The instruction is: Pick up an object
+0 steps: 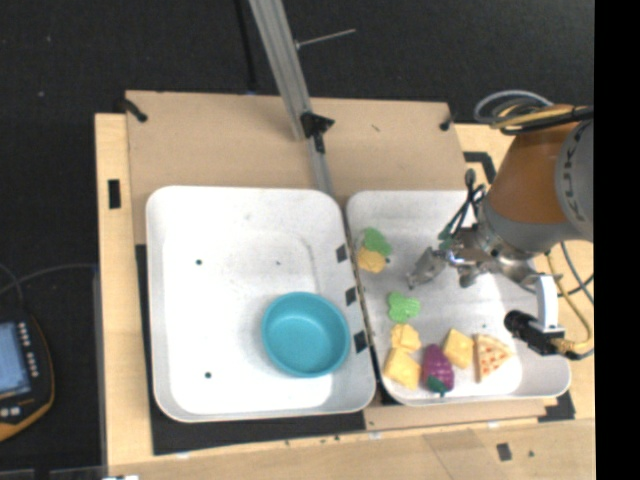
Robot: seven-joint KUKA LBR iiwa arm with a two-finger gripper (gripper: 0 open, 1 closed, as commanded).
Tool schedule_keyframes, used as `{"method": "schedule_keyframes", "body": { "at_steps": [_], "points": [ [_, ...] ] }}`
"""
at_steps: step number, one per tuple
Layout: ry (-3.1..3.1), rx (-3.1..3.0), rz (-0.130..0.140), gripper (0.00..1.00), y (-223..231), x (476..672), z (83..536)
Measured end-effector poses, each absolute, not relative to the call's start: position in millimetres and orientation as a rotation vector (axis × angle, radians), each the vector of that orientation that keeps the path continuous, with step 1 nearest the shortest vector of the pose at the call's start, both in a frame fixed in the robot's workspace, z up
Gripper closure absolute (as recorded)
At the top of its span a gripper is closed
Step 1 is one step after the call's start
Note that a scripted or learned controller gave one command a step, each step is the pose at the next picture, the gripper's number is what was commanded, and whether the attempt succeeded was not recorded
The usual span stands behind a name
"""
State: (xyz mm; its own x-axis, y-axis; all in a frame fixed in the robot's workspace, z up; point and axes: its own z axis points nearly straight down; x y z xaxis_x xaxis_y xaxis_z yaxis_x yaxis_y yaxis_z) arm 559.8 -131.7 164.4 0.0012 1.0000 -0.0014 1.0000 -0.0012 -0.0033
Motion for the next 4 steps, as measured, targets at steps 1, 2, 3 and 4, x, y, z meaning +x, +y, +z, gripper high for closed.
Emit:
{"method": "schedule_keyframes", "body": {
  "at_steps": [1,2,3,4],
  "points": [
    [-2.219,-2.221,0.005,0.0,-129.5,555.2,120.8],
    [-2.217,-2.23,-0.004,1.0,-130.4,557.4,134.4],
    [-2.223,-2.229,-0.006,1.0,-139.9,552.6,190.4],
    [-2.229,-2.222,-0.006,1.0,-141.2,554.5,225.8]
  ]
}}
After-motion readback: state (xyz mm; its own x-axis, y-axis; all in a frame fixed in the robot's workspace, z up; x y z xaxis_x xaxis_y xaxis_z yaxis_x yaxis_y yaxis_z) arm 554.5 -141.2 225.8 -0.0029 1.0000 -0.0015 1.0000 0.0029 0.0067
